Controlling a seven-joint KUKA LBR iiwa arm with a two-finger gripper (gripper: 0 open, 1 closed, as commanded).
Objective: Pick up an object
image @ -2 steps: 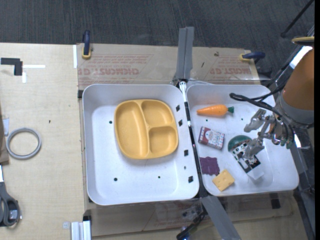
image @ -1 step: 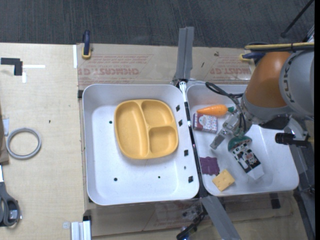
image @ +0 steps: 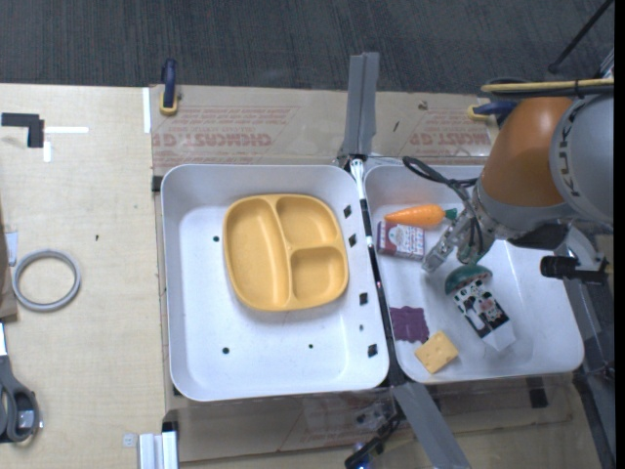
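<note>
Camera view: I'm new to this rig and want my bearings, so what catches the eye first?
A yellow divided plate sits in the left bin. The grey arm's orange band looms over the right bin, its gripper beside a carrot.

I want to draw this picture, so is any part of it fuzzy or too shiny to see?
Camera view: the light is even and soft, with faint shadows. The yellow divided plate, carrot and cheese-like wedge look sharp. The end effector is a bit blurry, small and cluttered, so its details are hard to make out. The white bins are bright but not glaring.
</note>
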